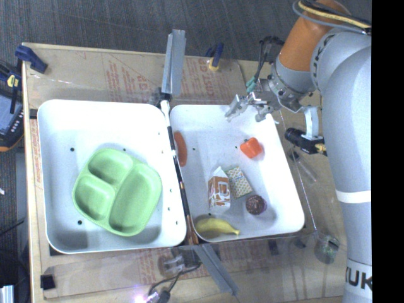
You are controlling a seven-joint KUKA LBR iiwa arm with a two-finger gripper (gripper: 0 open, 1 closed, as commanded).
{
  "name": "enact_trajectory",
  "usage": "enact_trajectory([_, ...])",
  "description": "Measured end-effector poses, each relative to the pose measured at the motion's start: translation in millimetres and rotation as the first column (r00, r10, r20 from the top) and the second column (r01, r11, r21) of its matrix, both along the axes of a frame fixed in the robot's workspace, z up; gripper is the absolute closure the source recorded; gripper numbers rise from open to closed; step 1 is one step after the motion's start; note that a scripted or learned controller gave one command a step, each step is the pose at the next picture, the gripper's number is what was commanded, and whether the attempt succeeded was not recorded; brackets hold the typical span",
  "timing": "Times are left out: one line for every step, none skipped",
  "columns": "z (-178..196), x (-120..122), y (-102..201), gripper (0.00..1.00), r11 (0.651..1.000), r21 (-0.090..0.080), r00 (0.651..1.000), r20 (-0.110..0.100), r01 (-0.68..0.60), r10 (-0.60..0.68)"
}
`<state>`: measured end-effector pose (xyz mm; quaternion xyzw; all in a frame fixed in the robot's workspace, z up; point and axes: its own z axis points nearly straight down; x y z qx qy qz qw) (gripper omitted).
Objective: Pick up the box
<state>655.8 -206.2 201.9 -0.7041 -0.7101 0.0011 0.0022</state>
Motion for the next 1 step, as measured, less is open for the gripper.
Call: enact_trajectory([-83.2,-48.9,-2.9,0.00,1.000,-0.001,1.000,0.001,-0.004,0.004])
